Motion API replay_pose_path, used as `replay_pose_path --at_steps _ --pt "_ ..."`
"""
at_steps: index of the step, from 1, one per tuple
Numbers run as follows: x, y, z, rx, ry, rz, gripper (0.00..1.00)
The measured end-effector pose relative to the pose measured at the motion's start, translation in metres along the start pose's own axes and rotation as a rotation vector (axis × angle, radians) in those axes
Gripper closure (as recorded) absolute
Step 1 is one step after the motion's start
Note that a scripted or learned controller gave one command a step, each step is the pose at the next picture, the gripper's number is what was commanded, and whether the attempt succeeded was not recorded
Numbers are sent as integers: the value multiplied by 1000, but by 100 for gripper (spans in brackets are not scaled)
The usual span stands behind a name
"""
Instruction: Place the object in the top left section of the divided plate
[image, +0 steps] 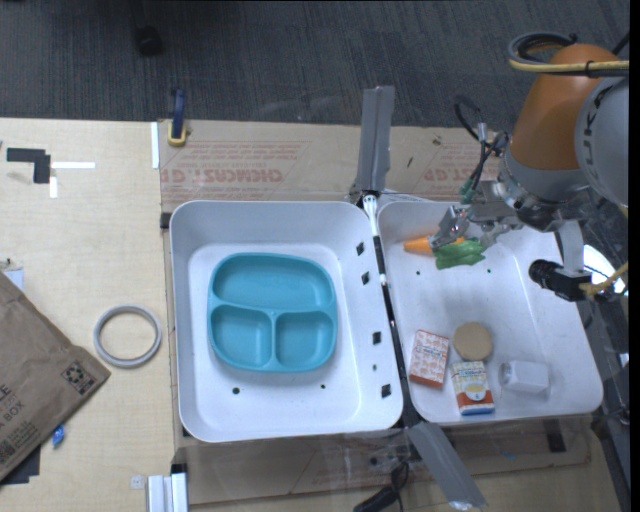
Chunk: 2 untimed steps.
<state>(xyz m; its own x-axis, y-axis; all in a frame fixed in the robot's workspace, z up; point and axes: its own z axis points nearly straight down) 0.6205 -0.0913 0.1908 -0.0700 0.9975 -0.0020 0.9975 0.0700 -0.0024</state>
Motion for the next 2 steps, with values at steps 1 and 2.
replay_pose_path --at_steps 1,2 --pt "107 -44 0 0 2 -84 100" --pt "169 -72 0 1 1 -68 100"
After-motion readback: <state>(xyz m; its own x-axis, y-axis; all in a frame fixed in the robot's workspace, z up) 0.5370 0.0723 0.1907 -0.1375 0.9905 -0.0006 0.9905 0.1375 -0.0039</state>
